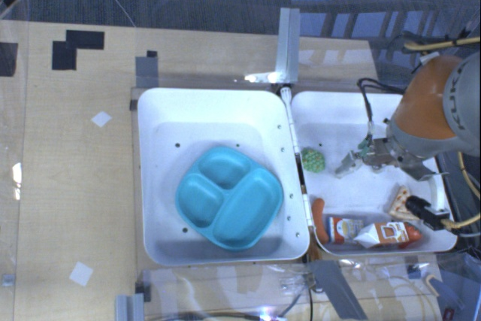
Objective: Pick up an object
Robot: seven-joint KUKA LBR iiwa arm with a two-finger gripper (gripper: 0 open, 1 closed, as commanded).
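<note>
- The arm (pixel 443 101) reached in from the right, its orange band over the right bin's far right side and the wrist bent leftward and down into that bin.
- The gripper (pixel 352 162) hung low over the middle of the right bin (pixel 338 105), pointing left. Its fingers stood slightly parted, with nothing between them.
- The bench (pixel 68 184) lay bare and wide to the left of the bins.
- The left bin (pixel 150 162) had open floor along its far and left walls.
- The two bins met at a shared middle wall, just left of the gripper.
- The right bin's far half was open floor; its near wall was crowded.
- The left bin held a blue divided plate (pixel 229 195), lying flat towards the near right corner.
- In the right bin a green ball (pixel 313 159) sat beside the middle wall, just left of the fingertips and apart from them.
- An orange sausage (pixel 319 216) lay in the near left corner.
- A labelled bottle (pixel 376 231) lay on its side along the near wall, beside the sausage.
- A pizza slice (pixel 400 203) lay just beyond the bottle's right end, under the wrist.
</note>
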